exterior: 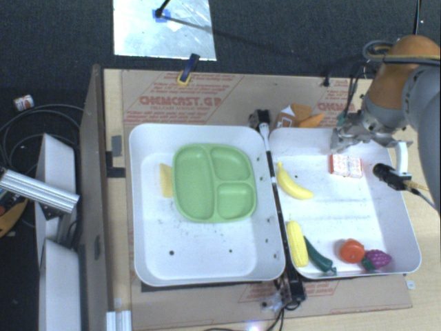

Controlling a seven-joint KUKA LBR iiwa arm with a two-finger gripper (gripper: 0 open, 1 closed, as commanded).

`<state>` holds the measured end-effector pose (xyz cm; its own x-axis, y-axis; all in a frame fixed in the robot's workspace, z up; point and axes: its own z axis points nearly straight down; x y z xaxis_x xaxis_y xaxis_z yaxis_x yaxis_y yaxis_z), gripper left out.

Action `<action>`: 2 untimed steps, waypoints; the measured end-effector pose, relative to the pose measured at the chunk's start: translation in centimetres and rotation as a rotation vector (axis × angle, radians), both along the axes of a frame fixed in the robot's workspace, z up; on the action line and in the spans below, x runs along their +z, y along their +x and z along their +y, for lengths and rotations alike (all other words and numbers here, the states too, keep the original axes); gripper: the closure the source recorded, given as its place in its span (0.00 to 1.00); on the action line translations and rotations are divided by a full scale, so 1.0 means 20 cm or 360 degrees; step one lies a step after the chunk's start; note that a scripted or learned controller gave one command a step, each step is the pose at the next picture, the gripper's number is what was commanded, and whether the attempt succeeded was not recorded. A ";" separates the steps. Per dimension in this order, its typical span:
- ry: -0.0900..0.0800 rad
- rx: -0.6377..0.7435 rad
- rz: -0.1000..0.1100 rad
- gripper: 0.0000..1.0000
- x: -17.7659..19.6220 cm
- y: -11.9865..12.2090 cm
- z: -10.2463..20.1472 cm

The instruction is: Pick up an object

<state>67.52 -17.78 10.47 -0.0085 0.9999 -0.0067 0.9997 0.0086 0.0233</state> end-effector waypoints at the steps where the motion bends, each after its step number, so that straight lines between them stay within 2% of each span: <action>1: 0.0012 0.0000 0.0035 1.00 -0.02 -0.03 0.32; 2: 0.0010 -0.0004 0.0030 1.00 0.03 -0.03 0.30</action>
